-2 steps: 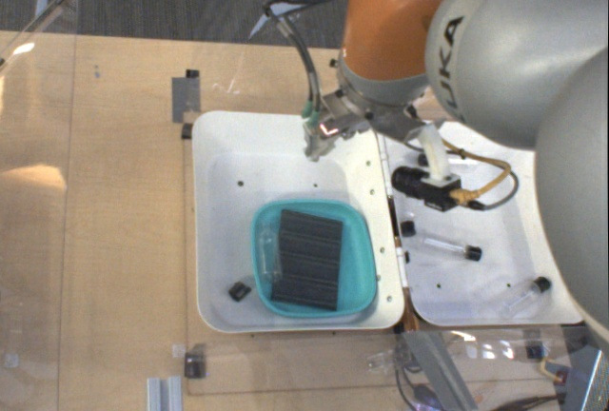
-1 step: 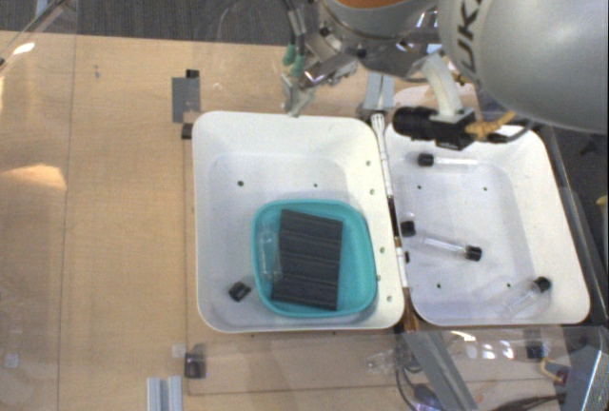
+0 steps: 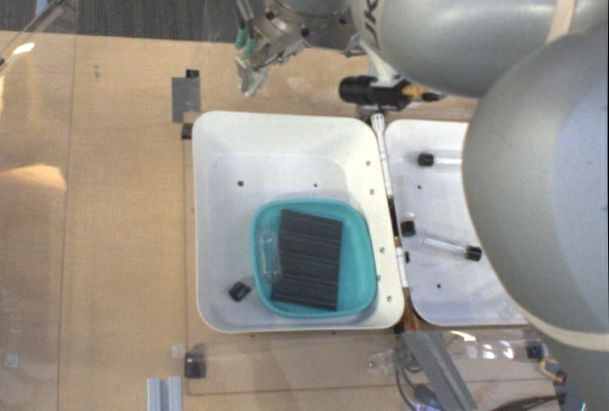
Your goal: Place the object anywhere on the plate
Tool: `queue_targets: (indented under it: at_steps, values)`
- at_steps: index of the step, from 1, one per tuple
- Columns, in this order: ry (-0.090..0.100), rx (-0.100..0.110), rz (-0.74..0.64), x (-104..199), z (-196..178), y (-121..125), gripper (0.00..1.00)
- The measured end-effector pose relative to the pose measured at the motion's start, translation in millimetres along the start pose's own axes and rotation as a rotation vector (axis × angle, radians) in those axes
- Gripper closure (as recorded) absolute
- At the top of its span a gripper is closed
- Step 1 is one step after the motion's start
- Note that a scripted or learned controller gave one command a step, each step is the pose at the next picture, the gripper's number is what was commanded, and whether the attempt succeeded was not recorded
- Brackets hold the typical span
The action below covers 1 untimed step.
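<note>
One dark ribbed block (image 3: pixel 307 259) is seen lying on the teal plate (image 3: pixel 360 252). The gripper (image 3: pixel 253 76) is poised over the tabletop (image 3: pixel 95 209); its state cannot be told.

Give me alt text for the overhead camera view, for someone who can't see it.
A teal plate sits in the left white bin, with a dark ribbed rectangular block lying on it and a small dark object beside it on the bin floor. The grey arm's gripper hangs above the bench beyond the bin's far edge. The right bin holds a few small dark-tipped pieces.
</note>
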State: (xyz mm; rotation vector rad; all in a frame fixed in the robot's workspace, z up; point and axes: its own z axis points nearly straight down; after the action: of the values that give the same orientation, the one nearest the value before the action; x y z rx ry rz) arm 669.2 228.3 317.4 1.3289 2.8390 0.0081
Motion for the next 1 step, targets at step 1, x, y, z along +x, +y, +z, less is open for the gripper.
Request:
queue_targets:
  at_steps: [1]
  values:
    - [-0.006, -0.012, -0.006, 0.6, -13.9, 2.2, 1.0]
